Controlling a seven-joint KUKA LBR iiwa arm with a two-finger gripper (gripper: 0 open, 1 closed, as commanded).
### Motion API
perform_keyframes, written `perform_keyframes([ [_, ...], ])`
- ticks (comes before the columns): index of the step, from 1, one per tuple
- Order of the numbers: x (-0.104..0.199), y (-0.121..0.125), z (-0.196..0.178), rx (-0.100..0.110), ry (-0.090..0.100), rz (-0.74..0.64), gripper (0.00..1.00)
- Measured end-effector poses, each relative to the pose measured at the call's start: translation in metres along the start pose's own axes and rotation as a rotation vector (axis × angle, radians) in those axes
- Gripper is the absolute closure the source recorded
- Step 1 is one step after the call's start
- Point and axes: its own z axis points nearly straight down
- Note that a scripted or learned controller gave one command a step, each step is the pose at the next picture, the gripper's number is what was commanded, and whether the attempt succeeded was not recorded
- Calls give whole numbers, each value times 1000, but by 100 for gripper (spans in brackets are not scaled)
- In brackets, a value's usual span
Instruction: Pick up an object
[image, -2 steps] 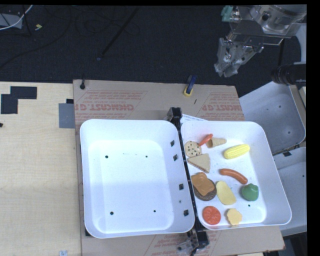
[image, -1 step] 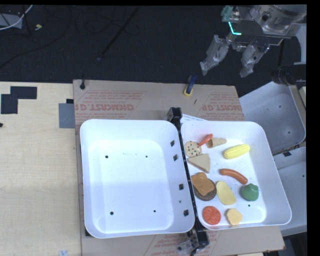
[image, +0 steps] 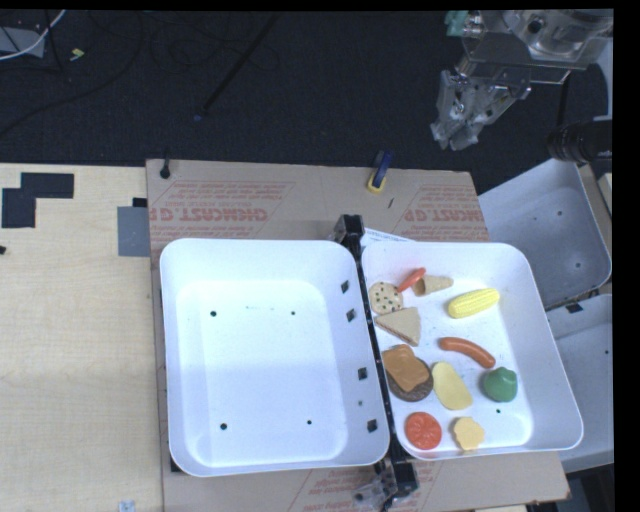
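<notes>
My gripper (image: 457, 128) hangs high at the top right, well above and behind the right bin (image: 540, 330), with nothing visible between its fingers. In that bin lie toy foods: a yellow corn cob (image: 472, 302), a red sausage (image: 466, 350), a green pepper (image: 500, 384), a tomato slice (image: 423, 430), a burger patty on a bun (image: 406, 372), a yellow potato piece (image: 451, 386), a sandwich wedge (image: 400, 325), a cookie (image: 384, 297), a small carrot (image: 411, 279) and a cheese chunk (image: 467, 433).
The left bin (image: 190, 300) stands beside the right one, joined by a black divider clip strip (image: 362, 330). Both rest on a cardboard sheet (image: 250, 205) on the wooden bench. A blue and yellow clamp (image: 378, 172) sits at the cardboard's far edge.
</notes>
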Motion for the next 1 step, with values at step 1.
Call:
perform_keyframes([
  [1,110,-38,17,-7,4,-4,100],
])
